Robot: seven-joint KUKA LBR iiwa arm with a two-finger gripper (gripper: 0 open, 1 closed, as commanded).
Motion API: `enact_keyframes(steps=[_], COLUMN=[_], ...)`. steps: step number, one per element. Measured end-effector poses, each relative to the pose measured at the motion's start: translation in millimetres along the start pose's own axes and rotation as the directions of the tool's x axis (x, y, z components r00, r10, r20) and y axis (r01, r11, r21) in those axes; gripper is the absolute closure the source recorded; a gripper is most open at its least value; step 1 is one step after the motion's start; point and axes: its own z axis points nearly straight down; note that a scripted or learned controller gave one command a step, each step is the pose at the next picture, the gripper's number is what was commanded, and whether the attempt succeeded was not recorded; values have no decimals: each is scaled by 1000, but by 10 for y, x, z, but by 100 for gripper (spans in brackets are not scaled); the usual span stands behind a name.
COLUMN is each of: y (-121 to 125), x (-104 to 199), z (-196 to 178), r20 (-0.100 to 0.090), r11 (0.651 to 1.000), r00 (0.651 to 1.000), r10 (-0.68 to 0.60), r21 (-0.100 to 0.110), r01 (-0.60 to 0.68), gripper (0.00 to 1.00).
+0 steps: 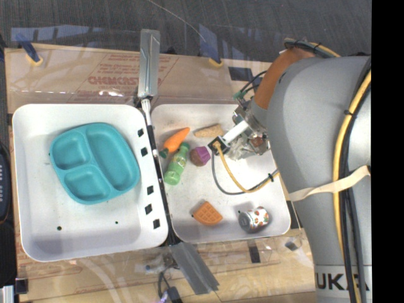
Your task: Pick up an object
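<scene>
My gripper (247,142) above right bin (189,191), near its far-right side. Grip state: cannot tell. Purple object (200,156) nearby. Teal divided plate (95,161) in left bin (38,207).

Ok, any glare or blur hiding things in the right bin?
Camera view: sharp and evenly lit; glare sits on the plastic sheet behind the bins and on the shiny metal object; the arm covers the right bin along its right side.
</scene>
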Motion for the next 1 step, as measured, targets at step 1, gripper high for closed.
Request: enact_keyframes(steps=[1], y=[-502], x=[463], z=[6], r20=[0], r11=[978], r00=[978], r10=[208], r21=[1], r01=[-208], gripper=[100])
